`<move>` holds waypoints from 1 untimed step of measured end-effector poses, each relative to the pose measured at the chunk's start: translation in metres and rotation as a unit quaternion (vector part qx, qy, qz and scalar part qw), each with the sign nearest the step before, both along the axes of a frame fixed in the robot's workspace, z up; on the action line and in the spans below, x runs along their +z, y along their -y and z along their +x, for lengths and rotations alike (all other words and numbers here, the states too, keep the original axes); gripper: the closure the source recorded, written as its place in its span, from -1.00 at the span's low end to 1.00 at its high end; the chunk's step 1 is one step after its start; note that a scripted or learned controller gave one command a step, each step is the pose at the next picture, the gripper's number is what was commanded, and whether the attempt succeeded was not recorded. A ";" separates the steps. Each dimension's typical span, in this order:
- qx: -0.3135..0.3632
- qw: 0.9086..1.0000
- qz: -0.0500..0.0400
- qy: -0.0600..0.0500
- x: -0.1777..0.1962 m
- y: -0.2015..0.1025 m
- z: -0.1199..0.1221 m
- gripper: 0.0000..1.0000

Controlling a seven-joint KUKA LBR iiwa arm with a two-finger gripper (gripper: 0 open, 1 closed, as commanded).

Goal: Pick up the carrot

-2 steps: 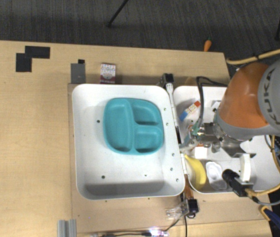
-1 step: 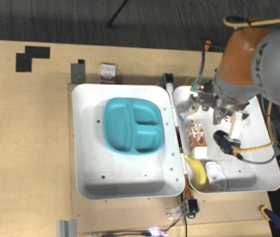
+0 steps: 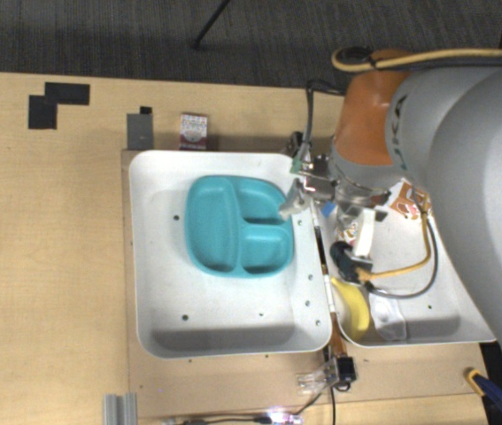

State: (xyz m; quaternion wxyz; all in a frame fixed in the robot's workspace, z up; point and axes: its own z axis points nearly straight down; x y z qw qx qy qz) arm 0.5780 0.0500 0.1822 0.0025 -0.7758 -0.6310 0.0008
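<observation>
1. Tool (image 3: 350,227) hangs low over the right bin (image 3: 432,328), just inside the wall it shares with the left bin (image 3: 144,264). The wrist and the grey arm cover it from above, so I cannot tell whether it is open or closed. Nothing can be seen gripped.
2. Carrot: cannot be made out with any certainty. An orange-and-white piece (image 3: 407,205) lies just beside the tool, on the side toward the arm's base, and is half hidden by the wrist. It may be the carrot or a wrapper; too little shows to say.
3. Long axis: cannot be read from what shows of that piece.
4. Yellow banana (image 3: 353,306) lies near the tool on the view's lower side, along the dividing wall. It is not the target.
5. Teal divided plate (image 3: 237,226) sits in the left bin, across the wall from the tool and well clear of the work.
6. Judgement: the carrot most likely lies in the right bin, close under or just beyond the tool on the arm side. The coming move turns on that short offset, not on a long reach.
</observation>
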 end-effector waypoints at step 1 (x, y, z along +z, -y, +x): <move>0.004 1.000 0.000 0.003 0.014 0.001 0.003 1.00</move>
